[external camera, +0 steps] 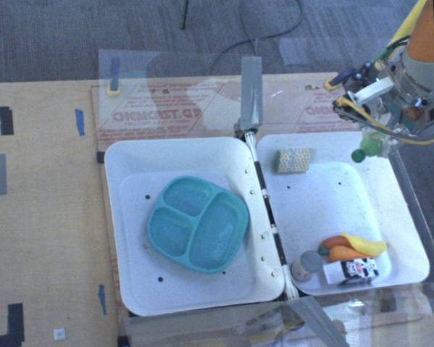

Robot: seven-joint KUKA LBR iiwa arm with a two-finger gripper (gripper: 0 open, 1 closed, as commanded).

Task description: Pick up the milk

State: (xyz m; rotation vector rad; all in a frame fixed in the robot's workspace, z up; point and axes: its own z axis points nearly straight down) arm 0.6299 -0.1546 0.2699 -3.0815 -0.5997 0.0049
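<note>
White and black, the milk carton [350, 270] lies on its side in the near right corner of the right bin [392, 196], just below a carrot [339, 253] and banana [362, 245]. The gripper [371, 145] hovers over that bin's far right edge, well apart from the milk; whether it is apart or together I cannot tell.

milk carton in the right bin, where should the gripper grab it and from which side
The milk carton lies on its side in the near corner of the right bin, long axis left to right. Probably best from straight above, fingers closing across its short width at mid-body. The carrot and banana crowd its far side, a grey can its left end.
</note>
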